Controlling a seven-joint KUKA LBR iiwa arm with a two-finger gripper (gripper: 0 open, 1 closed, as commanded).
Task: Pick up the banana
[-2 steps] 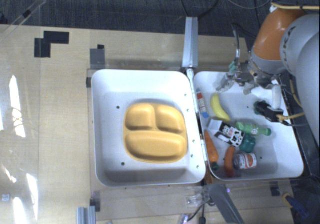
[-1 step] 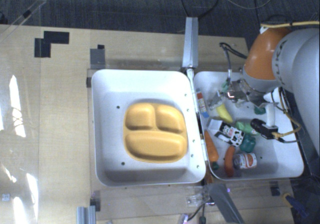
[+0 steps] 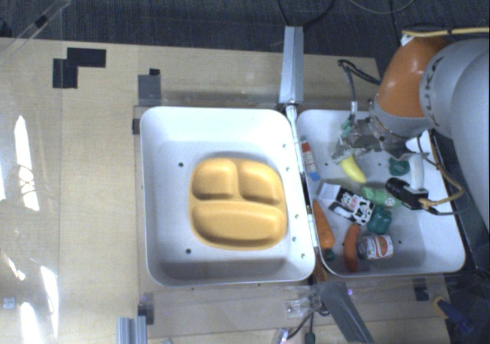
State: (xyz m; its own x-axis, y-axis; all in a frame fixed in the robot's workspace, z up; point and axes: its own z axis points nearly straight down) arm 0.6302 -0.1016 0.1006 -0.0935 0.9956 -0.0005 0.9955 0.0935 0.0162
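The yellow banana (image 3: 353,171) lies in the right bin (image 3: 444,254), in its upper middle part, slanting down to the right. My gripper (image 3: 357,143) hangs directly over the banana's upper end, with the grey arm and its orange band reaching in from the right. The fingers stand apart, so the gripper is open. The banana rests on the bin floor just below the fingertips and is not between them.
The left bin (image 3: 161,181) holds a yellow compartment tray (image 3: 237,202). Around the banana lie a black-and-white box (image 3: 348,204), a green item (image 3: 377,196), a teal cup (image 3: 379,220), a can (image 3: 375,247), a carrot (image 3: 325,232), a sausage (image 3: 351,247) and a marker (image 3: 307,158).
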